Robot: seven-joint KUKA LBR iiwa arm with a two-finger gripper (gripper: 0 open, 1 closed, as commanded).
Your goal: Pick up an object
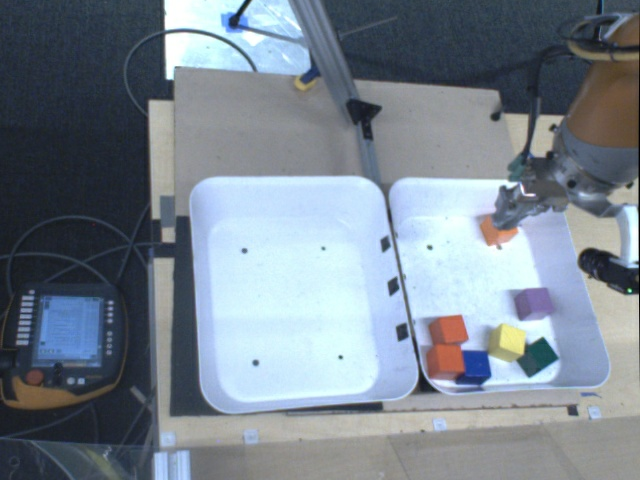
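Orange block [497,232] under pincer [511,208]; purple block [533,302] well apart, nearer front

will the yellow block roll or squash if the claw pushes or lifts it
The yellow block looks flat-faced with crisp edges, so it would likely slide, not roll. It seems rigid and probably light. Pushed, it may bump the touching blue block and green block.

Orange block [496,232]: small, tilted, near the far wall of the right bin [590,298], directly under the gripper [511,208].
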